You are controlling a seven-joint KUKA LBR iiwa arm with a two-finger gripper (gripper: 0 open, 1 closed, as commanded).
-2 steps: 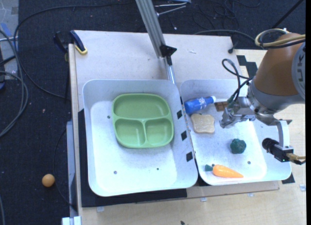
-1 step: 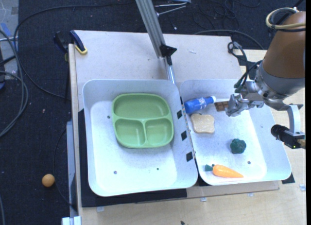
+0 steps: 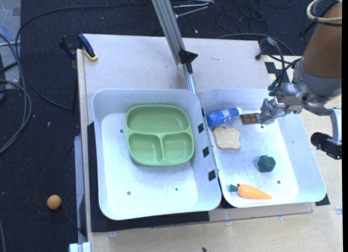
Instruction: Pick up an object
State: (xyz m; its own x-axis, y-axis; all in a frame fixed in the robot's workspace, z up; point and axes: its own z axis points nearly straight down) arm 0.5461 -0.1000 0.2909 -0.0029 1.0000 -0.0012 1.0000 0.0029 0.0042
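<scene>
The right bin [image 3: 304, 153] holds several objects. A blue bottle [image 3: 222, 116] lies on its side at the bin's far left, and a small brown block [image 3: 248, 118] sits just to its right. Below them lie a pale slice of bread [image 3: 227, 138], a dark green lump [image 3: 266, 163] and, near the front edge, an orange carrot [image 3: 253, 192]. My gripper [image 3: 265, 116] hangs low over the far part of this bin, its tip right beside the brown block's right end. Whether it touches the block is not clear.
The left bin [image 3: 109, 185] holds a green divided plate [image 3: 160, 134]. A slanted metal pole [image 3: 169, 22] rises behind the bins. An orange ball [image 3: 53, 201] lies on the dark floor at the left. Cables run around the bench.
</scene>
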